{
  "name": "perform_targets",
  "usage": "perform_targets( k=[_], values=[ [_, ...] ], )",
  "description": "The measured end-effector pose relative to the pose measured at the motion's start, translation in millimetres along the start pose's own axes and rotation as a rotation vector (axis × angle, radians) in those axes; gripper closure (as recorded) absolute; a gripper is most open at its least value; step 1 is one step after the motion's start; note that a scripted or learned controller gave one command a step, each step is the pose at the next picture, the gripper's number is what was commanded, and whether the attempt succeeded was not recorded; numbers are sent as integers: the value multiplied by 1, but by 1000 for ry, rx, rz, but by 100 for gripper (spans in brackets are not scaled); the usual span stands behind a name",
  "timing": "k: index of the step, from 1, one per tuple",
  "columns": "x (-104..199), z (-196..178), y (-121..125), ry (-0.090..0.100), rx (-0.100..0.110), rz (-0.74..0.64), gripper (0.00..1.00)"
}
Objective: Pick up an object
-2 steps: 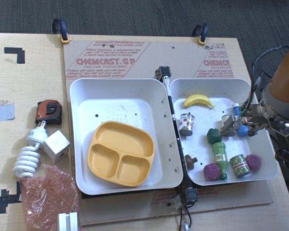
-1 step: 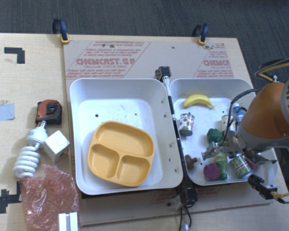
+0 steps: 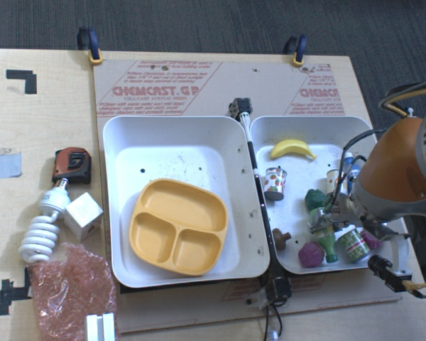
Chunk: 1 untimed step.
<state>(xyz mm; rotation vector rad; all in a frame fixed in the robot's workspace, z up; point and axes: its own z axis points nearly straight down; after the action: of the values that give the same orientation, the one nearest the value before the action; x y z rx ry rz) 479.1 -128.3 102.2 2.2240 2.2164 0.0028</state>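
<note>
Two white bins sit on the bench. Down in the right bin, the claw is low among small toys, right by a green bottle. Nothing looks picked up yet. I cannot tell its state. Next it must pinch one toy and lift.

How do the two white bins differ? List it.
The left bin holds one yellow divided tray; the right bin holds many small items, among them a banana. The arm hangs over the right bin, not the left bin. Both are shallow, white and side by side.
</note>
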Motion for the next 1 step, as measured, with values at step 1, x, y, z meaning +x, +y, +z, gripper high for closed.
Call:
perform_targets(
  k=[1],
  values=[
    [60, -90, 47, -1, 1, -4, 100]
  ],
)
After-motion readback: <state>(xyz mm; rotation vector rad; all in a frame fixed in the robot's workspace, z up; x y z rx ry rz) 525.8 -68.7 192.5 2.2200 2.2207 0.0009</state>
